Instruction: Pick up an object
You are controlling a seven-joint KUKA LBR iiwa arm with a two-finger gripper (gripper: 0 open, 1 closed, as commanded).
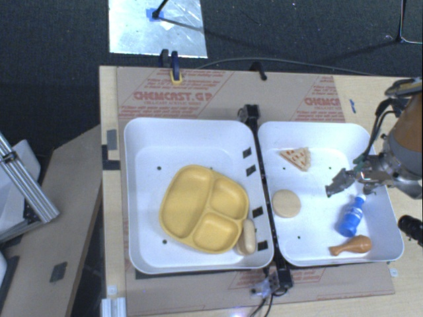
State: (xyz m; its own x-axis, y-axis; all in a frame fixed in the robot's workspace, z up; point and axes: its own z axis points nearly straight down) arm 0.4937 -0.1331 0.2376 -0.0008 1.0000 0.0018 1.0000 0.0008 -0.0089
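The right bin (317,134) holds a pizza slice (295,157) near its back, a round tan cookie (287,203) at its left side, a blue bottle (351,216) toward the right and a brown drumstick (351,246) at the front right. My gripper (345,181) hangs over the right bin, just above and left of the blue bottle's cap. Its dark fingers (334,185) point left and nothing shows between them. In the left bin (152,144) lies a yellow divided plate (201,207) with a pale bread roll (247,236) beside its front right corner.
The arm (403,150) comes in over the right bin's right edge. A black divider (260,190) with clips runs between the two bins. Brown cardboard (198,91) lies under both bins. A metal frame (23,183) stands at the left.
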